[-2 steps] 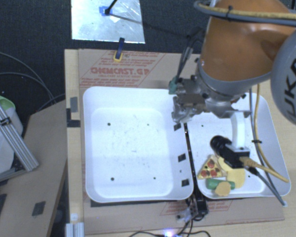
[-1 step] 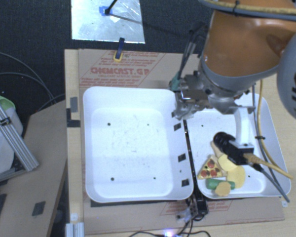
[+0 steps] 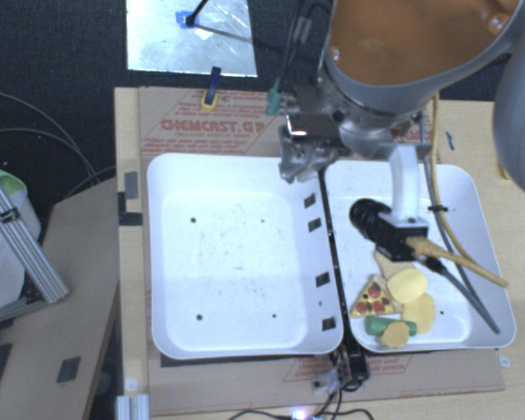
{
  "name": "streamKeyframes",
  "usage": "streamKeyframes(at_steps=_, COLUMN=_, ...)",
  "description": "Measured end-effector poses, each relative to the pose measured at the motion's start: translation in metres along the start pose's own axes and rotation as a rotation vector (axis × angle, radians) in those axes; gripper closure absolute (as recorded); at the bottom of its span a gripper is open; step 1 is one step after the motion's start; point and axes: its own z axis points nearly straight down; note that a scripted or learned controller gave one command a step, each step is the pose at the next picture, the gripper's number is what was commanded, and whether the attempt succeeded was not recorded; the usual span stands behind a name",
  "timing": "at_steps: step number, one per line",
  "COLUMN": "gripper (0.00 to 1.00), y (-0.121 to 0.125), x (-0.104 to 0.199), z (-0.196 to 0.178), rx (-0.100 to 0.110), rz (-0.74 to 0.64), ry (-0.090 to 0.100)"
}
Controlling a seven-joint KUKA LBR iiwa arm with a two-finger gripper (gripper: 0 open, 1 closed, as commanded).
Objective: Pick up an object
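Pizza slice (image 3: 374, 300), beside yellow pieces (image 3: 407, 284), sits well apart from gripper (image 3: 302, 160), down-right of it in view; grip state: can't tell.

Grey arm (image 3: 381, 112), orange band (image 3: 402, 24) above wrist, pincer (image 3: 299, 166) pointing downward

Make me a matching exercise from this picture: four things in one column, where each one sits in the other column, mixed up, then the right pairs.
Things
1. gripper
2. pizza slice
3. green piece
4. pale yellow disc

Places
A. of the four, nearest the right bin's near rim
B. above the far rims, where the right bin meets the left bin
C. just right of the pizza slice
D. by the right bin's left wall, just above the green piece

Pairs: 1-B, 2-D, 3-A, 4-C
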Motion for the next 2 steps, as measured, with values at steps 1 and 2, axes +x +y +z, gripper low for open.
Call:
streamKeyframes(at_steps=1, gripper=1.0, y=0.001, x=-0.003, z=-0.007, rx=0.004, rz=0.0, ry=-0.003)
streamKeyframes(at_steps=2, gripper=1.0, y=0.001, x=-0.003, z=-0.018, rx=0.001, rz=-0.006, ry=-0.002)
